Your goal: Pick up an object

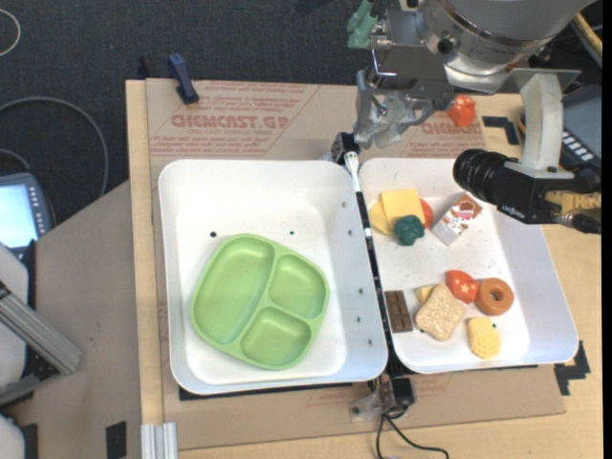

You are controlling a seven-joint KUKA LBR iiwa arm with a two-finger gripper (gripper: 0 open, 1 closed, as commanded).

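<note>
— Gripper (382,127)?
— Up beyond the block (398,206) and a little to its left, over the far rim where the two bins meet. Nothing seen gripped in it.
— Open or closed?
— Cannot tell; too blurred against the cardboard (239,122).
— And the block itself?
— Yellow, lying flat in the right bin (535,266), near that bin's far left corner. Well apart from the gripper.
— Anything touching the block?
— Green piece (409,229), dark and rounded, against its near right corner. A sliver of red (426,212) at its right edge, mostly hidden.
— Right of the block?
— Carton (459,220), small, white with red, tipped on its side, near but apart.
— Nearer the camera than the block?
— A cluster. Bar (398,311), brown, straight below the block, by the bin's left wall. Cracker (440,314) just right of the bar. Tomato (461,284) touching the cracker's far right corner. Doughnut (494,296) just beside the tomato, further right. Yellow piece (484,338) nearest of all, below the doughnut.
— Left of the block?
— Left bin (191,199), holding a plate (260,301): green, three compartments, lying flat, well apart from the block.
— Beyond the block, outside the bins?
— Orange thing (463,111) on the cardboard, up and to the right, just beside the arm (497,17). Clip (182,76), blue, far up and left, at the cardboard's edge.
— Far right of the block?
— Black device (497,185), cylinder-like, reaching over the right bin's far right part.
</note>
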